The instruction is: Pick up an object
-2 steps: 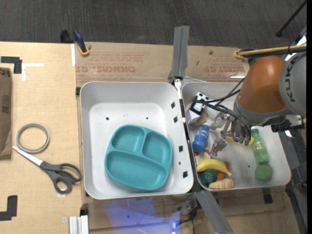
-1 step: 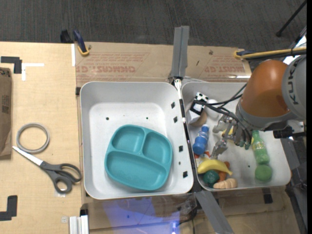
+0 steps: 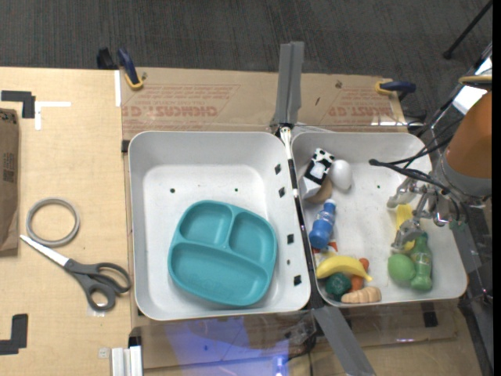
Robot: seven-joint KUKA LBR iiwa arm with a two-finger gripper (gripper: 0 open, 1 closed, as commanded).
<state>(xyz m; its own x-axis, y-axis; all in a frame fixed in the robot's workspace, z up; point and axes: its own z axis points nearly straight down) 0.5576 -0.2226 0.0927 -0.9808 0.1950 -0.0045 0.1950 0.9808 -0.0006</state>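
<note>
My gripper (image 3: pixel 412 210) hangs low over the right side of the right bin (image 3: pixel 368 143), reaching in from the right edge. A small yellow object (image 3: pixel 401 216) lies right under it, partly hidden by the metal. Just in front of it are a green bottle (image 3: pixel 422 262) and a green ball (image 3: pixel 400 268). Further left in this bin lie a banana (image 3: pixel 341 267), a blue bottle (image 3: pixel 322 226), a black-and-white toy (image 3: pixel 319 165) and a white egg shape (image 3: pixel 342 175).
The left bin (image 3: pixel 149 210) holds a teal divided plate (image 3: pixel 224 252). Scissors (image 3: pixel 82 272) and a tape ring (image 3: pixel 52 220) lie on the bench to the left. Black cables (image 3: pixel 403 163) trail over the right bin's back corner.
</note>
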